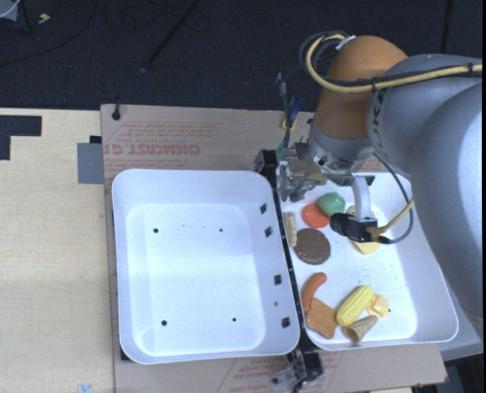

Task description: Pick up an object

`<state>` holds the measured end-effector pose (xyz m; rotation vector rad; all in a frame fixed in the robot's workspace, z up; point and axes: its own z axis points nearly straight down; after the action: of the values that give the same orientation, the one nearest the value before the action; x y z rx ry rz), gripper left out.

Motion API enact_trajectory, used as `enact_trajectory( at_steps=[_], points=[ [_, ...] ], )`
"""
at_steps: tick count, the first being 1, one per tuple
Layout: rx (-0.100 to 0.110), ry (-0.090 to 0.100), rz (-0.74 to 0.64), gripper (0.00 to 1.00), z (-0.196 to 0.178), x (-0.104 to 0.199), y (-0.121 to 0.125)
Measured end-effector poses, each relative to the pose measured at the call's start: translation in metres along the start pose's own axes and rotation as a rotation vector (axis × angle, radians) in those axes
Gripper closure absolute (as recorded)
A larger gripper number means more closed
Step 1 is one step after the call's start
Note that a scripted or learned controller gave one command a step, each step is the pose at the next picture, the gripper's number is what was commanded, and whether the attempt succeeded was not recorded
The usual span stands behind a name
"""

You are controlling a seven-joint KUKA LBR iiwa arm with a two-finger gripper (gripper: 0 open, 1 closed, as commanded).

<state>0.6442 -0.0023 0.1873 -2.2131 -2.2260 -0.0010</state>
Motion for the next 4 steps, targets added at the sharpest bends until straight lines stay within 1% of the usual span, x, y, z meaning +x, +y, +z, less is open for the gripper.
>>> enact_trajectory(
  at_steps=[1,2,3,4],
  points=[
    [0.002,-0.002,0.004,1.0,0.0,-0.003,-0.001],
    [0.0,-0.003,0.006,1.0,-0.007,-0.014,-0.001],
    [0.001,-0.003,0.005,0.0,-0.007,-0.013,-0.001],
    [0.003,-0.002,0.004,1.0,-0.017,-0.013,-0.001]
  ],
)
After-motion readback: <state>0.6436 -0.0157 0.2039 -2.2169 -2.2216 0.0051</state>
